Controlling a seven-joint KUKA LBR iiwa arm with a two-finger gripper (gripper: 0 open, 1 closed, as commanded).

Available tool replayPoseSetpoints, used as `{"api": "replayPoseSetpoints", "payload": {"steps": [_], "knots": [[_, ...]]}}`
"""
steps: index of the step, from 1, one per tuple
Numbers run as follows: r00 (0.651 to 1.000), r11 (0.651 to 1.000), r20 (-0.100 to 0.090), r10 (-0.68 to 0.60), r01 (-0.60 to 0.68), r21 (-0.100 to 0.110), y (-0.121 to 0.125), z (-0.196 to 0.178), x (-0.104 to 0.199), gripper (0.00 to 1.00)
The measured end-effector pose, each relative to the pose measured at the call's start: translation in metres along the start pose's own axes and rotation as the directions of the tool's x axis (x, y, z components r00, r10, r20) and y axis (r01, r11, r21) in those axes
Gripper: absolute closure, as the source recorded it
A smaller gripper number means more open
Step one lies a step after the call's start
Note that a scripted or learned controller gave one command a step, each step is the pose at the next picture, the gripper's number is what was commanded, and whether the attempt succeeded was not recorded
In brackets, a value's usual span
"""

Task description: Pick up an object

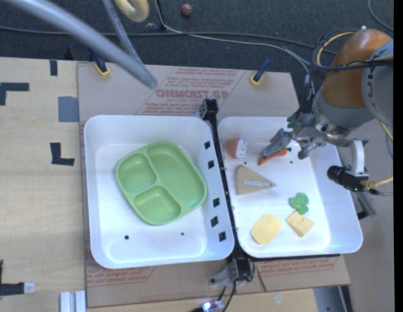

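My gripper hangs over the back of the right bin, its two dark fingers spread apart, so it is open. A small orange-red piece like a carrot lies on the bin floor just under the left fingertip, not between the fingers. Elsewhere in this bin lie an orange-and-white roll, a tan wedge, a green broccoli piece, a yellow cube and a pale yellow oval.
The left bin holds a green divided plate. A black divider runs between the bins. The arm's orange band and grey body stand over the right bin's far right corner. Cables cross the dark floor behind.
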State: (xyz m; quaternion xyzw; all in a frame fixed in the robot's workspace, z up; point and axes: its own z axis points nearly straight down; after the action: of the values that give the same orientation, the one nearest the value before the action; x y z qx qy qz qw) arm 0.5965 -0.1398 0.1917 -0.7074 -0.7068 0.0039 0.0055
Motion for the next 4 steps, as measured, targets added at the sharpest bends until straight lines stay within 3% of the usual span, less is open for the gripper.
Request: {"api": "replayPoseSetpoints", "payload": {"steps": [1, 2, 3, 4], "knots": [[1.0, 1.0, 0.002, -0.002, 0.002, -0.012, 0.003, -0.006, 0.0, 0.0], [1.0, 1.0, 0.002, -0.002, 0.002, -0.005, 0.002, 0.059, -0.001, 0.0], [1.0, 1.0, 0.003, -0.002, 0.002, -0.018, 0.005, 0.105, -0.001, 0.0], [1.0, 1.0, 0.003, -0.003, 0.003, -0.027, 0.007, 0.091, 0.001, 1.0]]}}
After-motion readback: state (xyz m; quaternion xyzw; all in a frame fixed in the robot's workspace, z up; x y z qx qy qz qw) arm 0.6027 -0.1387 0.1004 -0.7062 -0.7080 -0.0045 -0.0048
